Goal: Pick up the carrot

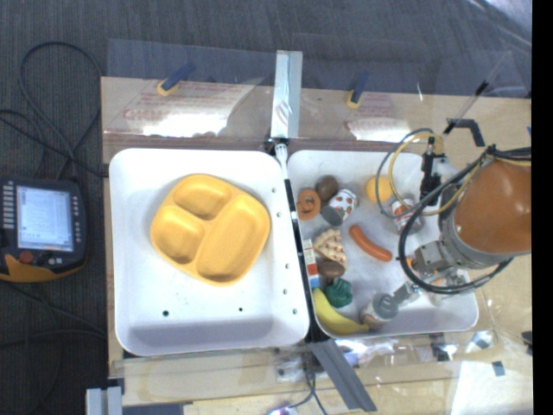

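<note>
Claw [386, 304] first: it sits low in the right bin [449, 318], near the front wall, and from my camera I cannot tell how it is set. Nothing orange shows at its tip, so I judge it is carrying nothing.

On my screen the carrot [371, 242] lies flat on the floor of that same bin, slanted, up and slightly left of the claw and apart from it. Beside it are a waffle-like piece [329, 245], a banana [335, 317] and a green item [339, 291].

Over in the left bin [130, 318] I see a yellow divided plate [210, 227].

By my reading the pick is not yet made: the claw has to get over the carrot, close on it and lift.
</note>
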`<control>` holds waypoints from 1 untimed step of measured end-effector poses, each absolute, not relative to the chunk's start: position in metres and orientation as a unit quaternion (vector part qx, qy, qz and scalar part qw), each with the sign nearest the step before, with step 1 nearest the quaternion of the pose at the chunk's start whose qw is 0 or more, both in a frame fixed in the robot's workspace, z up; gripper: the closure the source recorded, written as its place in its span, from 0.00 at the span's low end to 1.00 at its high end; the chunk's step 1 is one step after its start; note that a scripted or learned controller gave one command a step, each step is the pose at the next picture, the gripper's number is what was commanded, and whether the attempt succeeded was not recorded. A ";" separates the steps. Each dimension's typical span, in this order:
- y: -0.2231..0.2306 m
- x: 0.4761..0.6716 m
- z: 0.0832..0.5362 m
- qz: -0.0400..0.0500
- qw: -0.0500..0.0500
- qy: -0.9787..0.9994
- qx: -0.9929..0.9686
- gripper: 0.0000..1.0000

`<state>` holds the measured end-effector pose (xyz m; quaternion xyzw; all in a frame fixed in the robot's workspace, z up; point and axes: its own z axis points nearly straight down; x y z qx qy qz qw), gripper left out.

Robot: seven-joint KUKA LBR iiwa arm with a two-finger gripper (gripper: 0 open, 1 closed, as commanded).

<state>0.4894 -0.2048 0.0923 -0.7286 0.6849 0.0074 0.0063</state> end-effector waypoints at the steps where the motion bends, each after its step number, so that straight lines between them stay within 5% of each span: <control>1: -0.202 0.485 0.096 0.003 0.003 0.677 -0.736 0.00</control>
